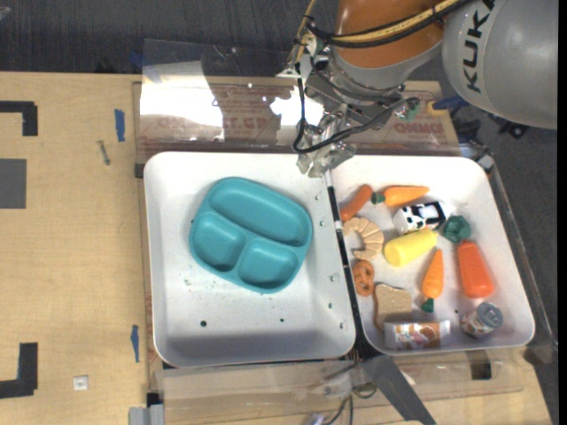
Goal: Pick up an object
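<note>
1. Toy food fills the right bin (pixel 493 204): two carrots (pixel 406 195) near its back wall, a black-and-white cow figure (pixel 420 214) just below them, and yellow corn (pixel 411 247) touching the cow's lower edge.
2. Cookies (pixel 365 234) and a pretzel (pixel 363 275) lie along the bin's left side, close to the divider between the two bins.
3. Bread slice (pixel 393 302) sits toward the front, with a small jar (pixel 416 332) lying on its side just in front of it and a tin can (pixel 483 320) in the front right corner.
4. Orange pepper (pixel 476 270) lies near the right wall, beside a smaller carrot (pixel 432 277) and a green piece (pixel 456 229).
5. Left bin (pixel 168 237) holds a teal divided plate (pixel 252 233), set at a slant.
6. Gripper (pixel 321 159) hangs over the back edge where the bins meet, above the toys and apart from them; whether it is spread or closed cannot be told, and nothing is seen in its grasp.
7. Arm (pixel 496 42), grey with an orange band (pixel 390 11), reaches in from the upper right.
</note>
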Robot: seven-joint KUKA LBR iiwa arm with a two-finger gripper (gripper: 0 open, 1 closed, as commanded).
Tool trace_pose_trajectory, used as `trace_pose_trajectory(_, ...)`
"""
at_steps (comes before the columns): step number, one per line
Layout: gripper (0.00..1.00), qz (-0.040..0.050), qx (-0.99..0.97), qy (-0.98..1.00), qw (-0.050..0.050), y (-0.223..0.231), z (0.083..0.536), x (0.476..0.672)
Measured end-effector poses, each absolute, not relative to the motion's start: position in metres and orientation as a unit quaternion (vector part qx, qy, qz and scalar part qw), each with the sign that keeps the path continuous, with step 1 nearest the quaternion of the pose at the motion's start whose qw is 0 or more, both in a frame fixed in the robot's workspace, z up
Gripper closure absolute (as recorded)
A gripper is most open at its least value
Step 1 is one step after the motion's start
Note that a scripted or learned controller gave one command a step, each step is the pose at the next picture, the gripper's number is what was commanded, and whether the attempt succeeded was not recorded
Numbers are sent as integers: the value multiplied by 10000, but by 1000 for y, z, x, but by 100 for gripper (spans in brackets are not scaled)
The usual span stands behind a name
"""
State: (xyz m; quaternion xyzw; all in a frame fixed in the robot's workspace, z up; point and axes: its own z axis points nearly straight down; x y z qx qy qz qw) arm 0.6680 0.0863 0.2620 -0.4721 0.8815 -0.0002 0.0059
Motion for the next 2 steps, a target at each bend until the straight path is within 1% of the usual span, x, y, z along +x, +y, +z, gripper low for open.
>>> trace_pose_trajectory(1, 100, 7, -5730, 8195, 11, 27, 184, 618)
trace_pose_trajectory(2, 100, -20, -6597, 7515, 64, 28, 262, 657)
